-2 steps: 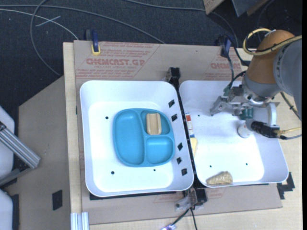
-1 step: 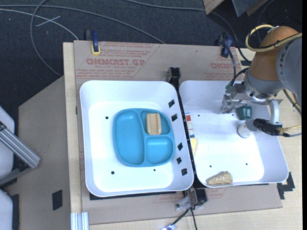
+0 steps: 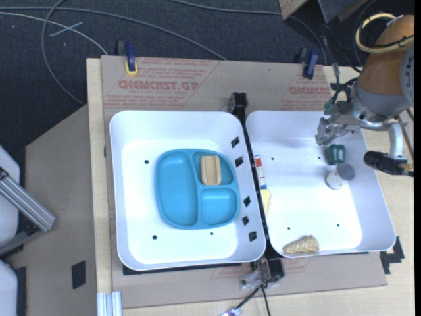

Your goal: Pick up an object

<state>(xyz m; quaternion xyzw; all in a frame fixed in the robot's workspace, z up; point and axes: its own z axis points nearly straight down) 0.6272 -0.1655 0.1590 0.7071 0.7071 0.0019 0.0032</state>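
- Currently a small dark green object (image 3: pixel 336 154) lies in the right bin (image 3: pixel 368 203), just under the gripper (image 3: pixel 327 135).
- Just beside it, toward the camera, sits a small grey-white piece (image 3: pixel 339 175).
- Whether the claw is released or clenched, I cannot tell.

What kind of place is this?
Probably a robot lab: a grey arm's gripper over two shallow white bins, clamped to a bench, with loose cables on dark carpet.
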